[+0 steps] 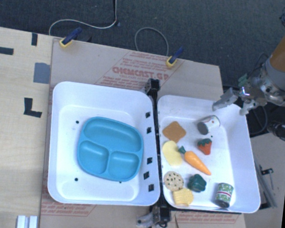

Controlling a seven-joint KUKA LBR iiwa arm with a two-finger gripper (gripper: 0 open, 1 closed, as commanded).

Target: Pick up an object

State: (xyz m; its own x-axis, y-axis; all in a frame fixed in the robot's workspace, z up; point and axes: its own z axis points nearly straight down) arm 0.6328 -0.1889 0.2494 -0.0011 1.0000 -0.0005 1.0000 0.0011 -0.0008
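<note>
Two white bins sit side by side. The left bin point(58, 126) holds a blue divided plate point(110, 149). The right bin point(246, 149) holds toy food, including a carrot point(197, 162). The gripper point(235, 100) hovers above its far edge, seemingly spread and grasping nothing.

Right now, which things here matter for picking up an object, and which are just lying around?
Part of the job: gripper; right bin with the toy carrot, cookie, strawberry, cracker, green can, grey cylinder.

Lying about: blue divided plate in the left bin; two clamps.
</note>
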